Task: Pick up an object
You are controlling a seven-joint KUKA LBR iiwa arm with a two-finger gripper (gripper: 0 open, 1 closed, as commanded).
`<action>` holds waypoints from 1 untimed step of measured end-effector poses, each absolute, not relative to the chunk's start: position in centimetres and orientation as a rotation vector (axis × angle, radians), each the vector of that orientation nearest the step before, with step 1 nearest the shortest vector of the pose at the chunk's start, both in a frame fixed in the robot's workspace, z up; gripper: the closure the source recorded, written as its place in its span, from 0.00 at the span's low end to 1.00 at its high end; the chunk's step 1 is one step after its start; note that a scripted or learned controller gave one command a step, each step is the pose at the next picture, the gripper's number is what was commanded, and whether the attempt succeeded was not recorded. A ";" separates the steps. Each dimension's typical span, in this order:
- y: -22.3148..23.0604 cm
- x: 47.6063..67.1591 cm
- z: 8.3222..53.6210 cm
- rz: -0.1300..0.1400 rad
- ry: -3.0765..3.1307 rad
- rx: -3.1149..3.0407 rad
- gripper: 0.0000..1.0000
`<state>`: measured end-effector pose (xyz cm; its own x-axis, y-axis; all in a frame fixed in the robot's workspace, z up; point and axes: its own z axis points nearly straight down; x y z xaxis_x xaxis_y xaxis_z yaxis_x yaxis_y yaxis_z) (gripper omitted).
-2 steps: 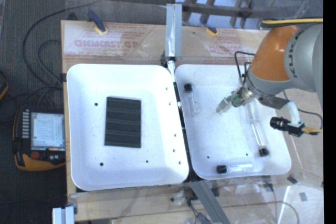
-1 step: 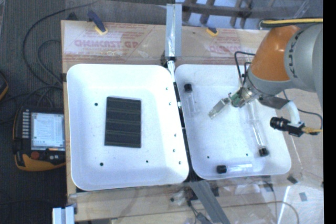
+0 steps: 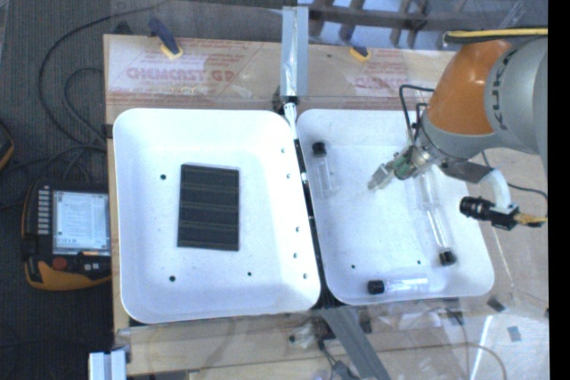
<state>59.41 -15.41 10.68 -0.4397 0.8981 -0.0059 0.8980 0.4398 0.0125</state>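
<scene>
Grey carpet, an office-chair base at the top of the frame and a plywood bench (image 3: 214, 71) set your scene, with two shallow white bins side by side. Your pincer (image 3: 385, 176) hangs over the right bin (image 3: 356, 133), in its upper middle, at the tip of the grey arm with its orange band (image 3: 463, 93) entering from the right of the frame; whether its tips are apart or together cannot be told at this size, and nothing is seen between them. Just right of and below it lies a clear tube (image 3: 432, 218) with a black cap, running down toward the bin's lower right. Left of the pincer, along the bin's left wall, rests a second clear tube (image 3: 322, 169), and a third tube (image 3: 399, 285) lies along the bottom edge. Farther out, the left bin (image 3: 142, 138) holds a dark ridged rectangular pad (image 3: 209, 206), and a teach pendant (image 3: 67, 231) sits on the floor at the left edge of the frame. By the look of it, you are in the approach step, no object yet lifted. Your next move likely calls for lining up over one tube, across its length, and descending squarely.
</scene>
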 end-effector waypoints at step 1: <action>-15.4 59.4 10.7 0.012 2.656 1.657 0.00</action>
